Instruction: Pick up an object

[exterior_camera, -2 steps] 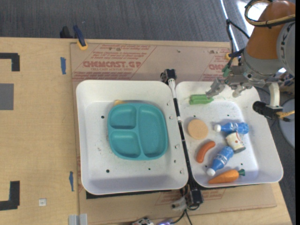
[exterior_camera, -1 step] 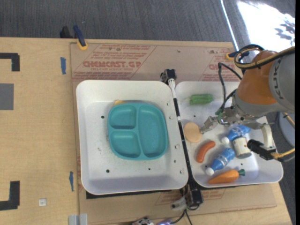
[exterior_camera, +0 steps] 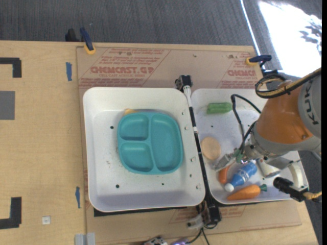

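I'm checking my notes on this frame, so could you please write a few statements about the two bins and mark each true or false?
1. The teal tray lies in the left bin. True.
2. The green piece lies beside the carrot. False: it lies at the right bin's far end, and the carrot lies near the front rim.
3. The blue bottle lies in the right bin, just above the carrot. True.
4. The tool hangs over the left bin. False: it is over the right bin, by the bottle.
5. The tan oval piece is in the left bin. False: it is in the right bin, near the divider.
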You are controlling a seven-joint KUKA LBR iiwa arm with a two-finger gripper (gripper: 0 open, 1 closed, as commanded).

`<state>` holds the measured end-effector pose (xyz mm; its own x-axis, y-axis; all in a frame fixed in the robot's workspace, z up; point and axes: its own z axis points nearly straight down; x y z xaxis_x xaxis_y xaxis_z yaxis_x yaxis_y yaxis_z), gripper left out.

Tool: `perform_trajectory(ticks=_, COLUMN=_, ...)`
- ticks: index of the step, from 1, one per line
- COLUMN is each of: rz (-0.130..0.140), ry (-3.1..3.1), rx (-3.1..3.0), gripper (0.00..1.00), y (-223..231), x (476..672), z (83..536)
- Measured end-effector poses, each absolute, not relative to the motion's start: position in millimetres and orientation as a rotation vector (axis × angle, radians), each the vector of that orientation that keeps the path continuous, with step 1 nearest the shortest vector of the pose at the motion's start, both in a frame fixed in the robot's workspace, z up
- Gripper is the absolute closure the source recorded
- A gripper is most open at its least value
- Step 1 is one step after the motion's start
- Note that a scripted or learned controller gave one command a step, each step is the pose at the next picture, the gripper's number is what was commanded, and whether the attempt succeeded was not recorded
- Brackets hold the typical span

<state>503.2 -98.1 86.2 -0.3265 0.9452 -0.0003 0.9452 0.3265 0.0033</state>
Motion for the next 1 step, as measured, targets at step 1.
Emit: perform_trajectory(ticks=1, rz=0.005, ry=2.579, rx=1.784, gripper=0.0, y=-98.4, x=481.2, z=86.3)
